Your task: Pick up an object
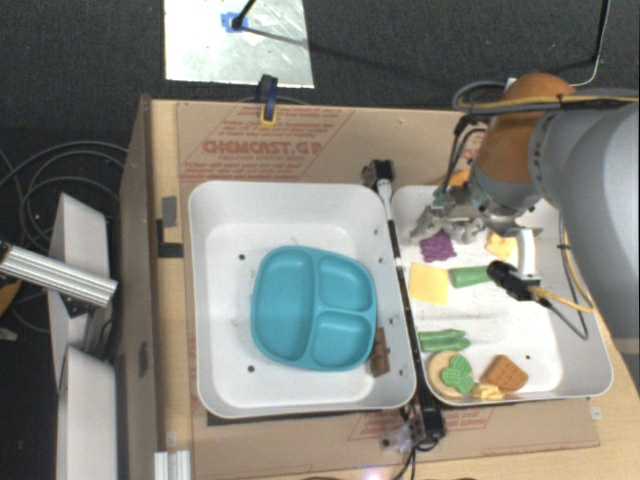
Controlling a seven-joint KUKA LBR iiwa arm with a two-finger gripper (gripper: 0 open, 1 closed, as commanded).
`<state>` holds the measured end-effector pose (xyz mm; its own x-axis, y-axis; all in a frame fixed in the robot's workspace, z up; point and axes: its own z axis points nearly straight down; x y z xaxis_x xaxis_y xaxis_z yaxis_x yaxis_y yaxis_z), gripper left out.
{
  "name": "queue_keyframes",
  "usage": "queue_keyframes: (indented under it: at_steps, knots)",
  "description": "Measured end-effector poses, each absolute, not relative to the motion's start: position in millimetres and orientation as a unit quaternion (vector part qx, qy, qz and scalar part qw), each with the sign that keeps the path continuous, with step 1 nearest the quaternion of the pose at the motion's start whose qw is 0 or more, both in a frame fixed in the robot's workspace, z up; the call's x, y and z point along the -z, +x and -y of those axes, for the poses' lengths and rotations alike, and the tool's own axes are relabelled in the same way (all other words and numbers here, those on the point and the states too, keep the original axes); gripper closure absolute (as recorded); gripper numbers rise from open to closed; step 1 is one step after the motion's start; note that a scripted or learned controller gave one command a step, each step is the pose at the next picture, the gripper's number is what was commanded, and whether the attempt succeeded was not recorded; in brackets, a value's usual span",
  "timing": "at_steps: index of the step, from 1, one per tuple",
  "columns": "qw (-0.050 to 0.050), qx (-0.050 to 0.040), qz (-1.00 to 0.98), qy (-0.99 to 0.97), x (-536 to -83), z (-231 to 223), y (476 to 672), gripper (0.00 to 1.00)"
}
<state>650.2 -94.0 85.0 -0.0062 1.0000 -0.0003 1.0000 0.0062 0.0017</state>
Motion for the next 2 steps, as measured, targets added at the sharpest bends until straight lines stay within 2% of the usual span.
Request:
queue_keyframes:
  at_steps: [1, 2]
  knots:
    - [0.002, -0.0018, -0.710, 0.705, -96, 94, 651.2, 1.00]
    - [0.001, -0.0012, -0.709, 0.705, -188, 79, 623.8, 1.00]
